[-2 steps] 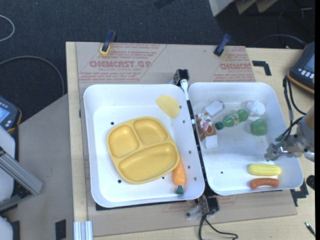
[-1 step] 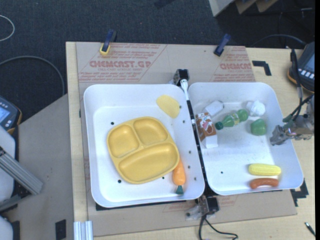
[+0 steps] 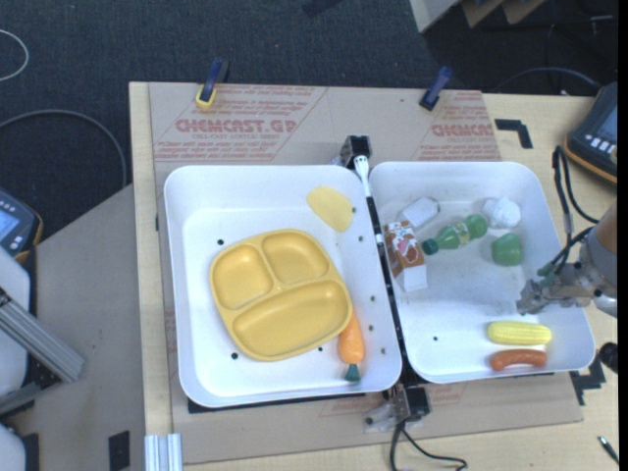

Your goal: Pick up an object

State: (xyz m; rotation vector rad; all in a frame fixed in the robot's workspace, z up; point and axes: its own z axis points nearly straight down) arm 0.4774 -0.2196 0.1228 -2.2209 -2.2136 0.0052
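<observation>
The gripper [image 3: 543, 295] is at the 3 o'clock edge of the right bin [image 3: 469, 173], low above the bin floor, and the arm comes in from 3 o'clock. Its small dark fingers point toward 9 o'clock, but they are blurred and I cannot tell if they are open or closed; nothing is seen between them.

Just at 6 o'clock from the gripper lies a yellow corn cob [image 3: 519, 334], near but apart from it, and a little further at 6 o'clock is an orange-red sausage [image 3: 518, 360], near the bin's lower wall. At 11 o'clock from the gripper there is a green pepper [image 3: 507, 250], and above it a white round object [image 3: 504, 212]. A green bottle [image 3: 457, 234] lies tilted beside them, toward 9 o'clock. Further toward 9 o'clock, a white box [image 3: 419, 211] and a small carton with brown print [image 3: 404, 253] lie close to the wall between the two bins.

In the left bin [image 3: 186, 283] a yellow divided plate [image 3: 282, 293] lies in the middle. A pale yellow flat piece [image 3: 331, 207] is at 1 o'clock from the plate, and an orange carrot [image 3: 351, 344] touches the plate's edge at 4 o'clock
</observation>
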